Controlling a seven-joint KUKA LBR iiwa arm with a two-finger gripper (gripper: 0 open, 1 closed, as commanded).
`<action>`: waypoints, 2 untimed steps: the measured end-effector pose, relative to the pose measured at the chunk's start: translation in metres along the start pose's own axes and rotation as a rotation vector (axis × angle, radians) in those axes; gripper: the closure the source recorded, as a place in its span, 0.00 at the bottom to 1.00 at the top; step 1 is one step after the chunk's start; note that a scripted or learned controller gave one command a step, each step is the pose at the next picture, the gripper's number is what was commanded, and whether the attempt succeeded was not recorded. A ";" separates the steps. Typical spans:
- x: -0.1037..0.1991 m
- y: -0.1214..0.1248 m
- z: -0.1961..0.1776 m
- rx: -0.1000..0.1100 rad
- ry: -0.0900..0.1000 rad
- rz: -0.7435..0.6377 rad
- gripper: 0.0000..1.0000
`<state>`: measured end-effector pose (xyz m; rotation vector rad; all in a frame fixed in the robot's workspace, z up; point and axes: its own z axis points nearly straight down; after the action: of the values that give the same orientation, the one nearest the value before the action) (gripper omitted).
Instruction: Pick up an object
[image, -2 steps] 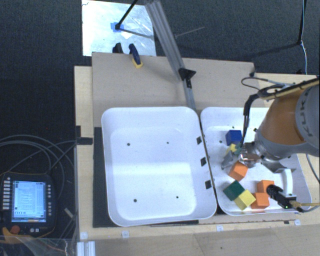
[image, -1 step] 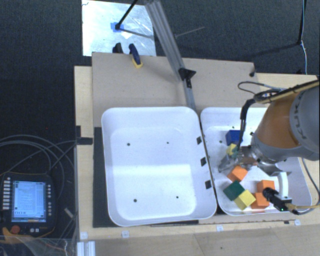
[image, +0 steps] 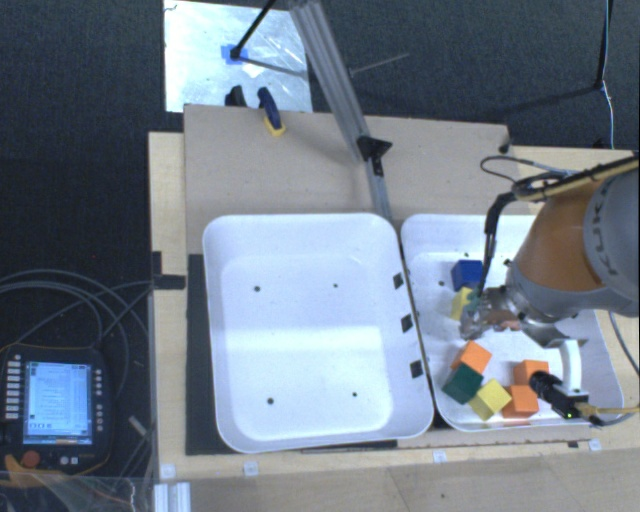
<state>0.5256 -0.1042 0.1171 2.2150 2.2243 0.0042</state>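
Note:
My gripper (image: 481, 320) hangs low in the left half of the right bin (image: 428, 240), reaching in from the right. A yellow block (image: 460, 302) lies just to its left, touching or nearly touching it. Behind that sits a blue block (image: 467, 273). In front of the gripper an orange block (image: 475, 356) rests beside a green block (image: 462, 384) and a second yellow block (image: 492, 398). Two more orange blocks (image: 530, 373) (image: 520, 402) lie near the bin's front wall. Whether anything is in the gripper is hidden by the wrist.
The left bin (image: 215, 250) stands beside the right one, sharing the middle wall. A grey pole (image: 340, 85) slants in from the back above the bins. A control pendant (image: 52, 400) and cables lie off the bench at the left.

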 end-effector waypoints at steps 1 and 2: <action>0.001 0.002 -0.043 -0.002 -0.001 0.000 1.00; 0.006 0.002 -0.106 -0.005 -0.001 -0.002 1.00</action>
<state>0.5268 -0.0983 0.2228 2.2099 2.2226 0.0086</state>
